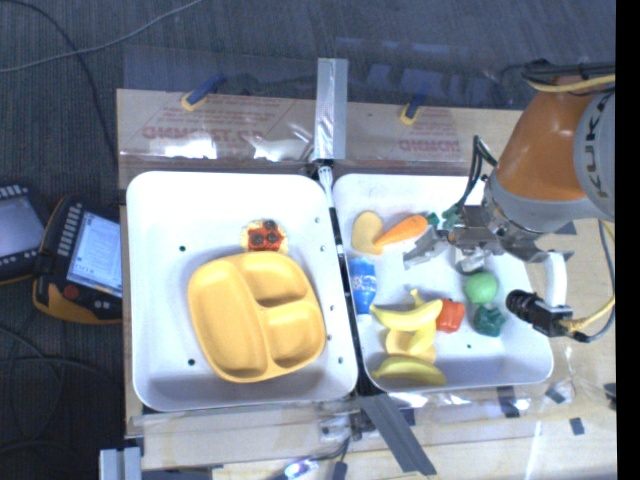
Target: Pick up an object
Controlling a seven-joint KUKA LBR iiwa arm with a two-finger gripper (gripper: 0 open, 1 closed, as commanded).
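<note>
Over the right shallow white plastic bin (520,368), the grey arm's two-finger gripper (447,243) is hovering open and empty beside the orange plastic carrot (400,230), needing to centre over it before closing.

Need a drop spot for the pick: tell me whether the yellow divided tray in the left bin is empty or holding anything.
Empty. The yellow tray shows bare compartments; the small orange toy lies beside its far edge, on the bin floor.

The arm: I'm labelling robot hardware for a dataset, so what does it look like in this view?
The arm has a broad orange band, with grey casing beside it bearing dark lettering. Dark cables loop along its near side. The gripper is a small grey metal assembly.
</note>
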